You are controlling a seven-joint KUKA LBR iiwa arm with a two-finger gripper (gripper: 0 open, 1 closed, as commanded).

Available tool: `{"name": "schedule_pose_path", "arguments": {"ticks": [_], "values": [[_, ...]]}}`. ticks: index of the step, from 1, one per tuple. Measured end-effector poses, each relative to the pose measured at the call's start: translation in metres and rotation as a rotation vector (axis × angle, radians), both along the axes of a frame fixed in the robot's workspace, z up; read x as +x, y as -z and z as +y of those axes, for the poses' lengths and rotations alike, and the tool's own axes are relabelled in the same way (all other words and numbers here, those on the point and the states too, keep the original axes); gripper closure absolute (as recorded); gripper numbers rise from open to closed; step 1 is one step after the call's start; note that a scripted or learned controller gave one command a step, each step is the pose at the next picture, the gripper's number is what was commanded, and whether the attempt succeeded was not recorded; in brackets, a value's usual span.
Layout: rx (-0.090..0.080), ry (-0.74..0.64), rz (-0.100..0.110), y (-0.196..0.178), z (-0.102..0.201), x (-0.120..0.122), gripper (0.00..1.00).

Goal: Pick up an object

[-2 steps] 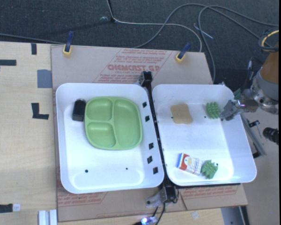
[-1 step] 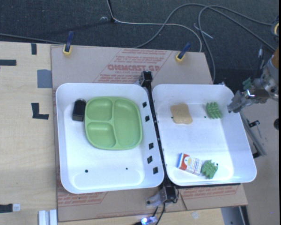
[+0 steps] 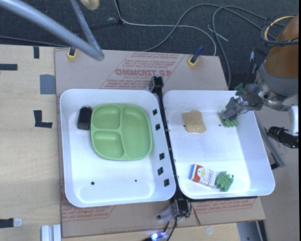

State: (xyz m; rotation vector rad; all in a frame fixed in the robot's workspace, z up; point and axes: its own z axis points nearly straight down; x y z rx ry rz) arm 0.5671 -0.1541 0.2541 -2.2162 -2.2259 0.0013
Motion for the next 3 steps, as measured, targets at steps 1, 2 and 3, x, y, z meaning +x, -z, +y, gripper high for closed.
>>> {"name": "schedule_pose_path", "arguments": {"ticks": [1,2,3], "values": [[-0.001,0.001,0.000,0.013,0.046,0.005,1.00],[0.000,0.001,0.001,0.007,0.098,0.015,1.00],[0.000,0.000,0.000,0.002,0.151,0.024,1.00]]}}
